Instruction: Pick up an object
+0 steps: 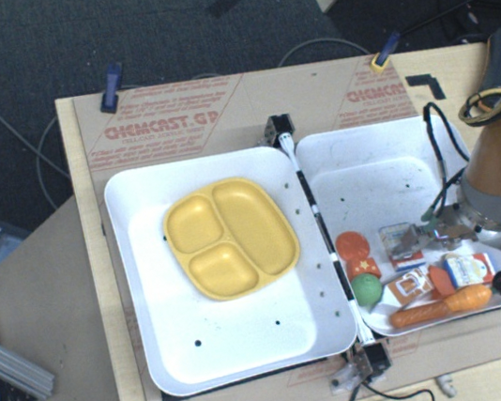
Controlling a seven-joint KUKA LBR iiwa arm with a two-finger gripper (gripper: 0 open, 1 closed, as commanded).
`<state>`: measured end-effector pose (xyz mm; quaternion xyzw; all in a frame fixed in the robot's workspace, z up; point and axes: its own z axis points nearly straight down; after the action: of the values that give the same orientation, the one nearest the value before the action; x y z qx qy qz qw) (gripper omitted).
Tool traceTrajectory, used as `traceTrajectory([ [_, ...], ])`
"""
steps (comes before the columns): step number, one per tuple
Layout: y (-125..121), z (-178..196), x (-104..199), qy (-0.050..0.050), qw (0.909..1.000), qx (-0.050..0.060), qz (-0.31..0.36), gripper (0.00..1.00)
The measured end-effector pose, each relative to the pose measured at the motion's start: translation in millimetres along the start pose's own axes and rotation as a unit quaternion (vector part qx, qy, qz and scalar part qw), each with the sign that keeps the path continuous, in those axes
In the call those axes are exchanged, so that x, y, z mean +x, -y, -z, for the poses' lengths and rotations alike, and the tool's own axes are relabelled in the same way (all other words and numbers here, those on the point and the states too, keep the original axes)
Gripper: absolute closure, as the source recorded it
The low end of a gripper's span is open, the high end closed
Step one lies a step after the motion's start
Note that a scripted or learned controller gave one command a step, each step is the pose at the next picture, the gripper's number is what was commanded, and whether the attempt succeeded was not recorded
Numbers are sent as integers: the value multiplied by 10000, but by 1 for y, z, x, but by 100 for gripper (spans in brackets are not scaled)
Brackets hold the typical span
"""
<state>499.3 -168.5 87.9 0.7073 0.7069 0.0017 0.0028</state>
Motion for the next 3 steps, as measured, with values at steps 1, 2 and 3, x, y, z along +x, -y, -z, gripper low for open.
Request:
traceTrajectory([
  [1,-1,10,2,-8,10000,-19,3,100],
  [2,-1,10,1,-8,10000,-14,0,0],
  [3,-80,159,-10,2,10000,7,9,0],
])
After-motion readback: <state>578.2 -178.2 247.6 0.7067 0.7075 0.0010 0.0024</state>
